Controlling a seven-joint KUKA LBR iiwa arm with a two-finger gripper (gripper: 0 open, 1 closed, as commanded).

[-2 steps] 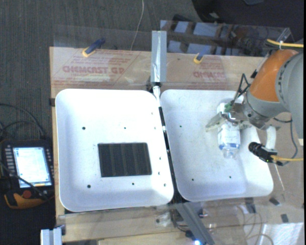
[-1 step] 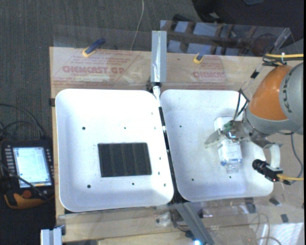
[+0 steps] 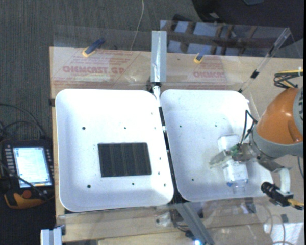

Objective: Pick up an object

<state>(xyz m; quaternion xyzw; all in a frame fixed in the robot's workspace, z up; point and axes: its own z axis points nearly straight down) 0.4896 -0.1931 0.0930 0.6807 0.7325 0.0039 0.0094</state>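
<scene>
Far left on the floor, 1 handheld control pad [image 3: 26, 167] w/ a lit screen, cables trailing from it. On the bench, 2 white bins side by side. Left bin [image 3: 76, 111] holds 1 dark ribbed rectangular panel [image 3: 124, 158], lying flat toward the near half. Behind the bins, clear plastic sheeting w/ red print, approx. "CHEMCAST GP" [image 3: 89, 69], repeated smaller on the right but too blurred there to read. 2 small yellow-and-blue clamps on the back edge, 1 at left [image 3: 93, 47], 1 further right [image 3: 198, 58]. 1 grey upright post [image 3: 158, 56] sits at the back between the bins.

Right bin [image 3: 194, 111] holds 1 clear plastic bottle [image 3: 235, 173], on its side near the bin's near right corner. Arm enters from the right, orange band [image 3: 278, 121] above the wrist, wrist angled down and left into the bin. Gripper [image 3: 233, 153] is low, right at the bottle's top end; can't tell if it's spread or closed, or if it has the bottle.
</scene>
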